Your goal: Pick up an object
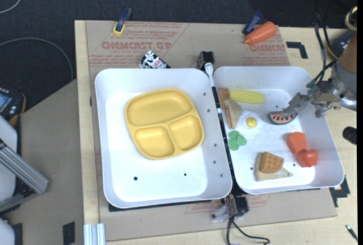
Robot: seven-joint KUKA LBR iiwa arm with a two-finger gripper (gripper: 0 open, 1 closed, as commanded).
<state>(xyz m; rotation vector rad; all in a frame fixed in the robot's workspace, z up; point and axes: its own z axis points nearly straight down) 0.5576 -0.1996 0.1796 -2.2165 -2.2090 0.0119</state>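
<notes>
Watermelon slice [282, 118] in right bin [326, 150], pincer [296, 104] angled low just beside it

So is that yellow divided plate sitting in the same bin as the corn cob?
No, the yellow divided plate lies in the left bin, while the corn cob lies in the right bin.

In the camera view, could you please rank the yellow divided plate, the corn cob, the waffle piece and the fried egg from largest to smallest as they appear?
1. yellow divided plate, by far the largest
2. and 3. corn cob and waffle piece: too alike to rank
4. fried egg
</notes>
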